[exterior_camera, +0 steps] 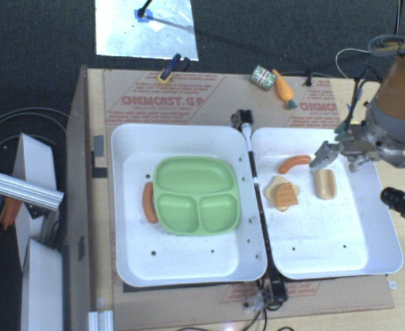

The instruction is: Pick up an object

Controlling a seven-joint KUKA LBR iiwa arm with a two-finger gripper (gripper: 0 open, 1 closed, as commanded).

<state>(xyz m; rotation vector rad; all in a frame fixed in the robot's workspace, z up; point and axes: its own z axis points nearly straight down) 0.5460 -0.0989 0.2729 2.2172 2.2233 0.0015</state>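
A grey robot arm (395, 116) with an orange band reaches in from the right over a tabletop (189, 102) carrying two shallow white bins side by side. The left bin (130, 185) holds a green divided plate (195, 195) with a sausage (148, 202) lying just beside its left edge. The right bin (326, 247) holds three small toy foods near its upper left: a bread roll (325, 183), a toast piece (283, 194) and an orange sausage (294, 163).

The pincer (324, 158) hangs at the bin's upper part, just above the bread roll and to the right of the orange sausage, pinching nothing that can be seen. Whether its tips are spread or pressed together cannot be told from this slant.

The roll, closest to the tips, looks the likeliest target. It appears a light, smooth plastic piece, probably stiff and somewhat slippery, so a squeeze across its narrow middle seems safest; taken near a rounded end, it could well squirt free.

Behind the bins, a small can (263, 76) and a toy carrot (283, 87) lie on the tabletop.
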